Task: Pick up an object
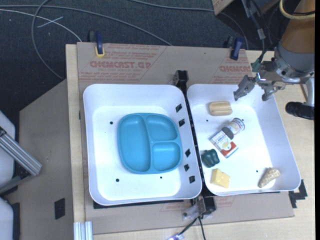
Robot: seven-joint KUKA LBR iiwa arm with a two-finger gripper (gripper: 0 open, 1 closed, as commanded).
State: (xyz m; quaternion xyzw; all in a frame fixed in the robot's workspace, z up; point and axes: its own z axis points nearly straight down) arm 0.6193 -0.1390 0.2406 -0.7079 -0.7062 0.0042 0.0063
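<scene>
Two white bins are sitting side by side on a brown board [150, 59]. A blue plate [149, 143] with three parts is lying in the middle of the left bin [95, 134]. A row of black clips [183, 129] is running down the edge where the left bin is meeting the right bin [280, 134].

All the small things are lying in the right bin. A green lump [210, 158] is sitting near its left wall, close to the clips. A yellow block [220, 178] is lying just below the green lump, near the front rim. A small packet [224, 143] with red on it is resting in the middle of the bin, just above and right of the green lump. A little bottle [234, 128] is touching the packet's top end. A tan roll [220, 108] is lying near the back of the bin, above the bottle. A bumpy tan piece [269, 177] is sitting in the front right corner.

The gripper [254, 91] is hanging over the back rim of the right bin, up and to the right of the roll. Its fingers are spreading apart and are pinching nothing. The grey arm [295, 54] is reaching in from the right.
</scene>
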